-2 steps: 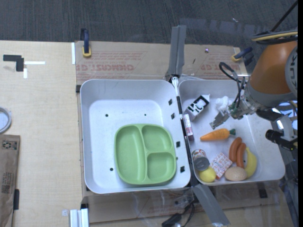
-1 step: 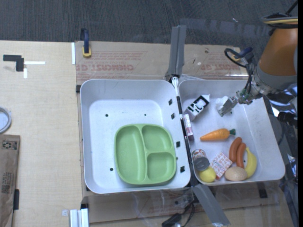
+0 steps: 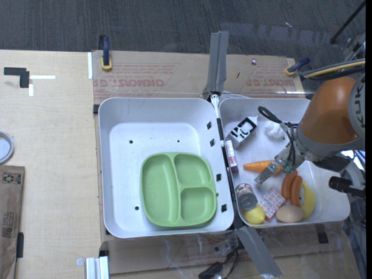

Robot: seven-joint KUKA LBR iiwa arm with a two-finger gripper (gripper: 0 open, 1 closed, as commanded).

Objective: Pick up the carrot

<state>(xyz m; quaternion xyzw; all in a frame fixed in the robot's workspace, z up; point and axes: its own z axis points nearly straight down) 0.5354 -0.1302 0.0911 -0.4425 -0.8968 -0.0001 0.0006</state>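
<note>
Small tapered orange carrot (image 3: 256,166) lying in right white plastic bin (image 3: 334,215), pointing left. Grey two-finger gripper (image 3: 273,170) touching its right end; open or closed, cannot tell. Green three-compartment plate (image 3: 178,189) in left bin (image 3: 116,127).

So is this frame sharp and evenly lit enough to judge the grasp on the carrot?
Camera view: lighting even, soft shadows inside the bins; the carrot reads clearly, but the gripper beside it is small and slightly soft, so contact stays uncertain.

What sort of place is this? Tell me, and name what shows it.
Probably a robotics lab bench: a robot arm reaches over two white bins, clamps pin cardboard to the bench, and toy food such as a carrot lies in the right bin.
</note>
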